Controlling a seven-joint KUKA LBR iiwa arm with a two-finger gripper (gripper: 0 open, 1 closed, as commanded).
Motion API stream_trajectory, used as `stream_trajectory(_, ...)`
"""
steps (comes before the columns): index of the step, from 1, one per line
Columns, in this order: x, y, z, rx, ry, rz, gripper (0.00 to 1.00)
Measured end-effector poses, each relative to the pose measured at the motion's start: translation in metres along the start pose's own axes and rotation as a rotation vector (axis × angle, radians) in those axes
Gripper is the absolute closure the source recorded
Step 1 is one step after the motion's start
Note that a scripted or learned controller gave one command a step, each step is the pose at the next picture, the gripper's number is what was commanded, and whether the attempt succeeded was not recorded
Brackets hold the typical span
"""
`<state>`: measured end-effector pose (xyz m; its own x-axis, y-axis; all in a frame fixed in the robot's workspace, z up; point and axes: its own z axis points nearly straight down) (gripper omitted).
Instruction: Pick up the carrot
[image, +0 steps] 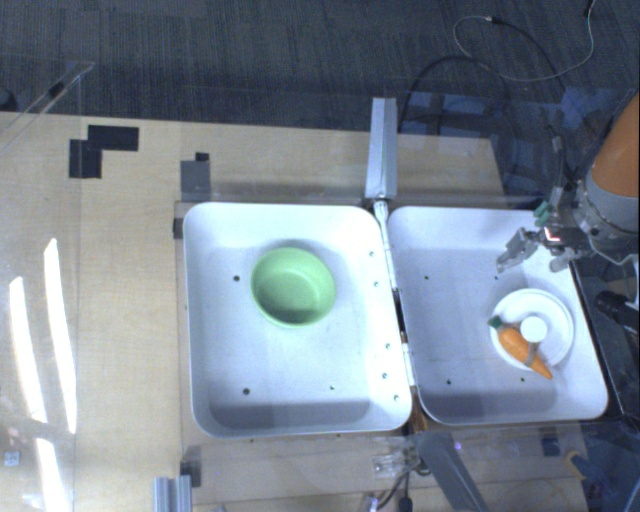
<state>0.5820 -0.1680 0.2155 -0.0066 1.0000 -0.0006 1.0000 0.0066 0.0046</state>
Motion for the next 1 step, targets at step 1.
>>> stream_trajectory(1, -0.0216, -0.0478, 0.1097, -0.02, -0.002, -0.193, 0.0)
